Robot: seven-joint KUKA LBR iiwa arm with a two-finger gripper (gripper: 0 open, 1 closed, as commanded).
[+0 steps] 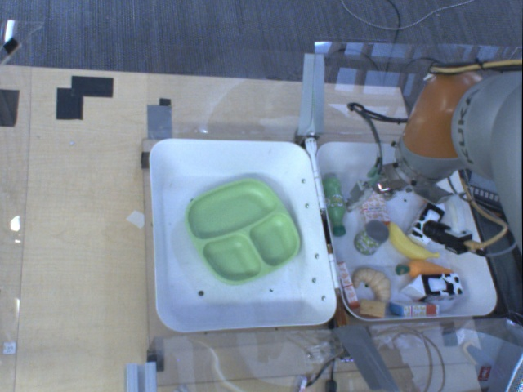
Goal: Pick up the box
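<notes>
**Box crowded in the right bin**

From above, my pincer (377, 184) hangs over the right bin (489, 300); I cannot tell how it is set. The box (374, 210) lies just beneath, touching a can (373, 237) and beside a bottle (333, 202) and banana (410, 244). Neighbours this tight could make me nudge the box aside or catch the can instead.

arm (490, 121): grey rounded casing | orange band | black cables near wrist

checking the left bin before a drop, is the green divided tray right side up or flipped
Right side up: the green divided tray lies flat in the left bin with its three hollow compartments facing the camera.
</notes>
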